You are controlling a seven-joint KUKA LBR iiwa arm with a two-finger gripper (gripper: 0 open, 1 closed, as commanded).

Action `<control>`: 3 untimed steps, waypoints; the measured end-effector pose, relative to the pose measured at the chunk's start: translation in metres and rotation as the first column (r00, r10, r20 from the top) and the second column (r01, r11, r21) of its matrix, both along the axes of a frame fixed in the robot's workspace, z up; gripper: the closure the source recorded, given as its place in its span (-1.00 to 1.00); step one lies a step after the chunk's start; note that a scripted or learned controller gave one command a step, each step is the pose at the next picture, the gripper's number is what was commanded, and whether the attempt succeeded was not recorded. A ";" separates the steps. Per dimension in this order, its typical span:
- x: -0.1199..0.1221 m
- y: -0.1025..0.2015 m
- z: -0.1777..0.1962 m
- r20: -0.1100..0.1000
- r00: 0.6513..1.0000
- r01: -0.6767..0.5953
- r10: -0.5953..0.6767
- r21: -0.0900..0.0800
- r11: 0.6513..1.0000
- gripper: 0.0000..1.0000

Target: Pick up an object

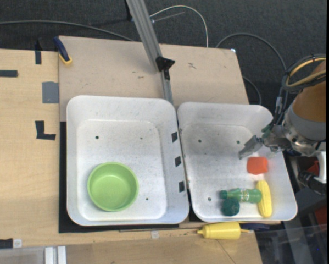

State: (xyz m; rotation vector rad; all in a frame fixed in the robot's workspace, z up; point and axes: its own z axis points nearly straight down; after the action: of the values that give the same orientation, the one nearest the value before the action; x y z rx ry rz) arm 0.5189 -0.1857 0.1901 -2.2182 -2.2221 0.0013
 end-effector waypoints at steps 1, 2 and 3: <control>0.000 0.000 0.000 0.000 1.000 0.000 0.000 0.000 1.000 -1.00; 0.004 -0.001 -0.045 -0.004 1.000 0.001 -0.001 -0.001 1.000 -1.00; 0.003 0.001 -0.098 -0.005 1.000 -0.001 0.001 0.004 1.000 -1.00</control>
State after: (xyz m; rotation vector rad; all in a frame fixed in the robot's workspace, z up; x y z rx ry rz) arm 0.5220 -0.1842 0.0918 -2.2123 -2.2190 0.0015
